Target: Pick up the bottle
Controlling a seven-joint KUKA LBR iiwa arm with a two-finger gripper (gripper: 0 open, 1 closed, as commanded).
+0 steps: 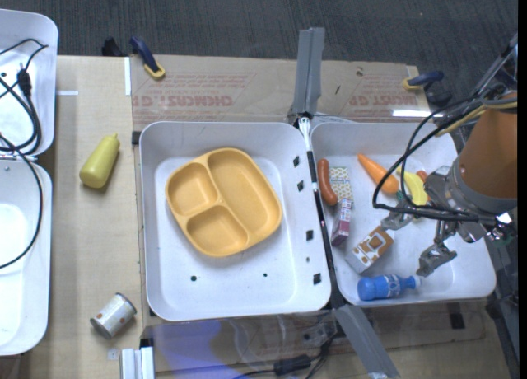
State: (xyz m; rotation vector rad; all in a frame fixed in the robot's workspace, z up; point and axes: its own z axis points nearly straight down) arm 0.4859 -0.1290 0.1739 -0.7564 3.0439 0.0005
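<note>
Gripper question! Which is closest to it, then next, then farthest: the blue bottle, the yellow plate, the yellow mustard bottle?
Measured from the gripper:
1. Blue bottle, just below it in the right bin.
2. Yellow plate, in the left bin.
3. Mustard bottle, out on the bench at far left.

Bottle: small, clear-bodied with a blue cap end, lying on its side in the right-hand bin, resting near that bin's front edge, cap pointing left toward the divider, sitting just below a small box-like item.
</note>
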